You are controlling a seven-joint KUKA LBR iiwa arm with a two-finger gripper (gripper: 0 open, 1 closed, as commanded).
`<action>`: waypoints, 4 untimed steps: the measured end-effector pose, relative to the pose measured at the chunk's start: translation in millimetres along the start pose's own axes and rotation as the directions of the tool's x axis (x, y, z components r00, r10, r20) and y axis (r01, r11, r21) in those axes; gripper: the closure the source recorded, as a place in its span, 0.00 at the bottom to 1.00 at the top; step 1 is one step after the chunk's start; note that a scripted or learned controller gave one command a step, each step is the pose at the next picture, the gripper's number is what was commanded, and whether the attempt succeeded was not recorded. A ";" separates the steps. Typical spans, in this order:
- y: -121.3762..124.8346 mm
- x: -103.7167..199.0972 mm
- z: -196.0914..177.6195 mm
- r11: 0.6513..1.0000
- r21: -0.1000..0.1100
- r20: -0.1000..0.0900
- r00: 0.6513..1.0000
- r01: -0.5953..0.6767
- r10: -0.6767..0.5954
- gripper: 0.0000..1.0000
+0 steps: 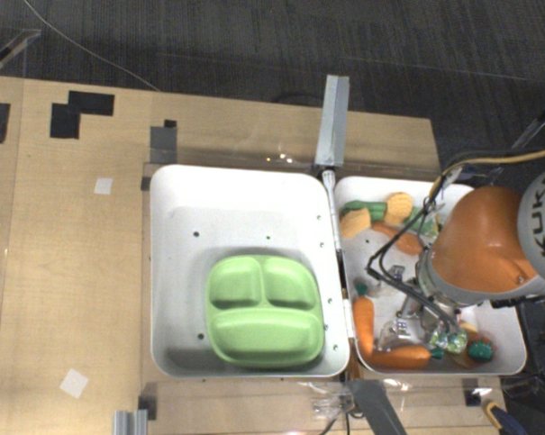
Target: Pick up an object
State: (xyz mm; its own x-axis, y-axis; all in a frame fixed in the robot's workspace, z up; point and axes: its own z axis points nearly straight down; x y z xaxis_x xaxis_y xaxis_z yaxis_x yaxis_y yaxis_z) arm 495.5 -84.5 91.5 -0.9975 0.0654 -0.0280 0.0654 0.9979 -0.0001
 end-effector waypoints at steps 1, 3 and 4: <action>1.2 -9.0 0.5 0.991 0.001 -0.012 0.991 -0.132 0.132 0.00; -4.4 0.9 0.4 0.952 0.000 -0.005 0.952 -0.306 0.306 0.00; -2.3 1.3 0.3 0.945 0.003 -0.003 0.945 -0.328 0.328 0.00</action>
State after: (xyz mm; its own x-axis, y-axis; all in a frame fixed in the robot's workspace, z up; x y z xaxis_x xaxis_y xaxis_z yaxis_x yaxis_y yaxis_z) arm 494.1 -86.8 91.1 -0.9208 0.3894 -0.0231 0.3893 0.9211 0.0064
